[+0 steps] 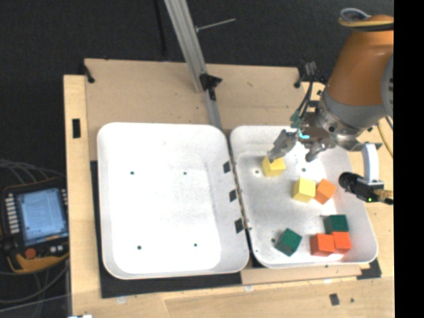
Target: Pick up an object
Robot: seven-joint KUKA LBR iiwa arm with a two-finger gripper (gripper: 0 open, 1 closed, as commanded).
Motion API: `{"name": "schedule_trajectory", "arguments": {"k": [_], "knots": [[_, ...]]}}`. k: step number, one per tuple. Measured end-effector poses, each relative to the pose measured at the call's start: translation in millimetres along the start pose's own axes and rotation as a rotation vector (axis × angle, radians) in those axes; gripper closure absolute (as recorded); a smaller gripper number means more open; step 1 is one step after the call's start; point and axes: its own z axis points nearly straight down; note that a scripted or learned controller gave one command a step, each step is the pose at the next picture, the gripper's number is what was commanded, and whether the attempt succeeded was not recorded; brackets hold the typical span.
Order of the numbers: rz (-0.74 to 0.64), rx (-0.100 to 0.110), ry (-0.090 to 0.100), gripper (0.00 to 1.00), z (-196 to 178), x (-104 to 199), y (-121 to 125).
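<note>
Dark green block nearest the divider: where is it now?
In the right bin, near its front-left corner, the dark green block lies alone; the red block is its nearest neighbour, to its right.

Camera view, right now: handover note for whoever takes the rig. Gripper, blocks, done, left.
Gripper: open, low over the right bin, fingers spread; one fingertip is next to the upper yellow block; nothing between the fingers.
Blocks, all in the right bin: second yellow block touching an orange block; dark green block near the front; another green block above two red-orange blocks.
Done: approach only, nothing lifted.
Left: close on a block, probably the upper yellow one, and lift.
</note>
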Motion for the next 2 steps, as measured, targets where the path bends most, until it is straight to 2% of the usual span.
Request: {"name": "schedule_trajectory", "arguments": {"k": [1,2], "knots": [[0.003,-0.006,0.0,0.0,-2.5,-0.5,0.7],[0.004,-0.001,-0.003,0.0,42.2,-2.4,-6.1]]}}
